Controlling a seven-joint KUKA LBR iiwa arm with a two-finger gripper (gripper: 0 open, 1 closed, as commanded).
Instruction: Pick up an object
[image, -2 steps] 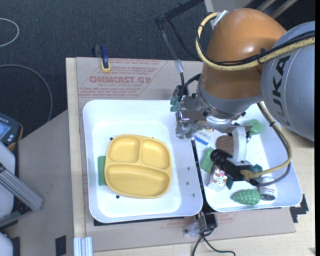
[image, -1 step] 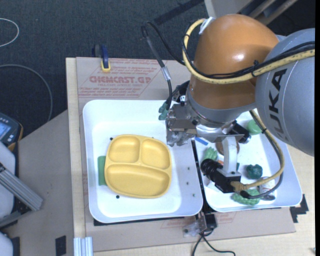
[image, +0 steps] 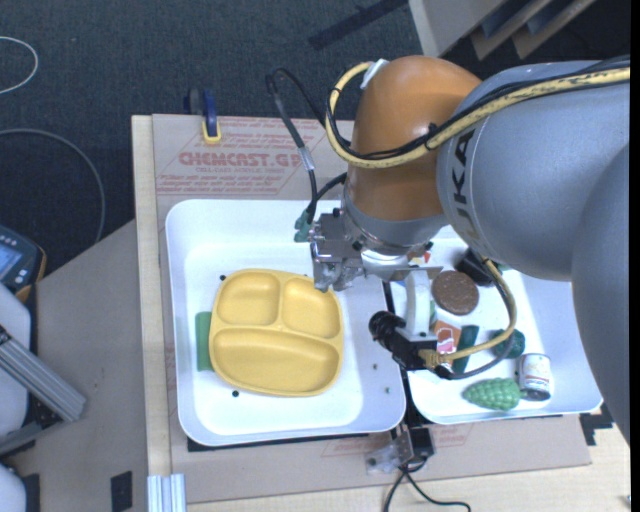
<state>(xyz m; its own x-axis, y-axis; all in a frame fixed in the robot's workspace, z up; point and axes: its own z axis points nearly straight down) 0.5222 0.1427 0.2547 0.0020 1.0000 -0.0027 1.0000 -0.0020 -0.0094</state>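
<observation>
Camera view: two white bins side by side on the bench.

Left bin (image: 185, 300): holds a yellow divided tray (image: 278, 332), three compartments, lying flat, taking up most of the floor. A green flat item (image: 203, 340) pokes out from under the tray's left edge, mostly covered; can't tell what it is.

Right bin (image: 560, 400): largely covered by the arm (image: 540, 160). Visible in it: a brown round lid or disc (image: 455, 293) near the far-left part, a small red-and-white item (image: 446, 338) just near of it, a green bumpy object (image: 492, 394) at the near edge, a small labelled jar (image: 535, 374) just right of that, and a dark green piece (image: 512, 345) between them, partly hidden by a cable.

Gripper (image: 327, 268): sits low over the left bin, at the yellow tray's far-right corner, touching or just above its rim; can't tell which. The wrist body hides the tip, so whether it is apart, together or clamped on anything can't be told. Nothing visibly held.
</observation>
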